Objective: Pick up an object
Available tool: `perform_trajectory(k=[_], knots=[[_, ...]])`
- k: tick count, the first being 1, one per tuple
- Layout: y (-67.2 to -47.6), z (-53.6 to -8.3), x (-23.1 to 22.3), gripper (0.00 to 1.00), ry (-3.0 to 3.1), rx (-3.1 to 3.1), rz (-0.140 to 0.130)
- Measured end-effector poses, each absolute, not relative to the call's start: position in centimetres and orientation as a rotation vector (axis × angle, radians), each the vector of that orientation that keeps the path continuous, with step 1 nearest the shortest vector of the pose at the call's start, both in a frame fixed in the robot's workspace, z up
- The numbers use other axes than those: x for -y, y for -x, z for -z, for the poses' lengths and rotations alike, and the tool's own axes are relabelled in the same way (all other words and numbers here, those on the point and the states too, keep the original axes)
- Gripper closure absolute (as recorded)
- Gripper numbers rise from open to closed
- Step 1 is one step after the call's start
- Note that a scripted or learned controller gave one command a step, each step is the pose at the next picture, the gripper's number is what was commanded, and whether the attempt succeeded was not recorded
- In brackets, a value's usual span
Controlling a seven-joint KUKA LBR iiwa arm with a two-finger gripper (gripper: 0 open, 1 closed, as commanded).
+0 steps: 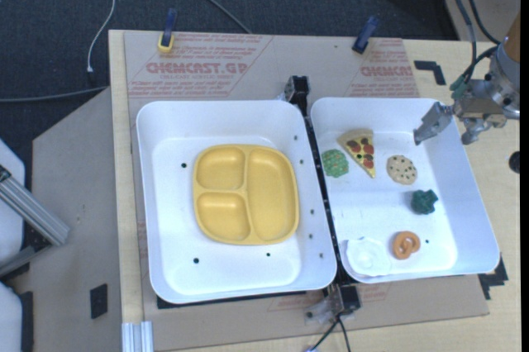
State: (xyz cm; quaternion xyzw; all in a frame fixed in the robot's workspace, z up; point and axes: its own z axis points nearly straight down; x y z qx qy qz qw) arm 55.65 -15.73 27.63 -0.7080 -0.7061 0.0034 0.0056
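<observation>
Two shallow white bins are seen side by side on a bench covered with a printed sheet. The left bin is the larger in view, and a yellow divided plate with three compartments is set near its middle. The right bin is joined to it along a shared edge, where a black clamp is fixed at the top.

Part of the grey arm is seen coming in from the right above the right bin's upper right corner. Its gripper is held over that corner, apart from every object; its two fingers are spread, with nothing seen between them.

Six small objects are laid in the right bin. A pizza slice lies near the upper left, with a green leafy piece just beside it on the left. A cookie is placed to the right of the slice. A dark green piece lies below the cookie. A pretzel rests near the lower edge, and a white round object is set just to its left.

Two blue clips are fixed on the far edge of the bench.
</observation>
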Motion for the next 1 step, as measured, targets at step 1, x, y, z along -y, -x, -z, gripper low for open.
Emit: perform_trajectory(k=[1], knots=[[-55.84, -28.26, 15.69, 0.00, 2.220, 2.221, 0.000]])
